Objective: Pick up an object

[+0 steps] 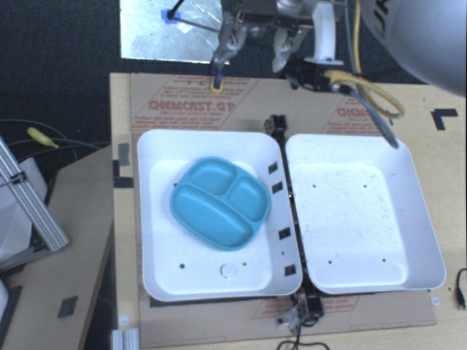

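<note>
The gripper (250, 53) hangs beyond the far edge of the 2 bins, fingers spread apart with nothing between them. The blue divided plate (220, 202) lies flat in the left bin (157, 268), well apart from the gripper

The divided plate (219, 203) is sky blue. Both bins are white: the left bin (157, 195) plain, the right bin (350, 217) speckled with dark flecks. The worktop (182, 104) is tan cardboard printed with red lettering. A yellow cable (365, 86) loops beside the silver-grey end effector (252, 53).
</note>
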`<act>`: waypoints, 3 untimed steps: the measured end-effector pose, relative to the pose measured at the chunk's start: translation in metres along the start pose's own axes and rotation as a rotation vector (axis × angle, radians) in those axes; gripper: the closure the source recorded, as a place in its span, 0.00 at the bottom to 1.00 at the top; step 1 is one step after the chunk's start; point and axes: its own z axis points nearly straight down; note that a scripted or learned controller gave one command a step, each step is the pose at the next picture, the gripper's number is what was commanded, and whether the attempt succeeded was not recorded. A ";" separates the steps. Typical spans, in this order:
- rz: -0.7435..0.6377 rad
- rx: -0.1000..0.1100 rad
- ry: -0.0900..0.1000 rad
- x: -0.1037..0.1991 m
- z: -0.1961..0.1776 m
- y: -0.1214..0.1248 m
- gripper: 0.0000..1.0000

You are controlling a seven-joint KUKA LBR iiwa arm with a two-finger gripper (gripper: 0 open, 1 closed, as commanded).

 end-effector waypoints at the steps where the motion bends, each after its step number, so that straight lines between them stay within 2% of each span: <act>1: -0.001 0.005 0.000 -0.052 0.059 -0.047 0.00; 2: -0.012 -0.001 0.005 -0.033 0.053 -0.127 0.00; 3: -0.002 -0.001 0.001 -0.064 0.099 -0.104 0.00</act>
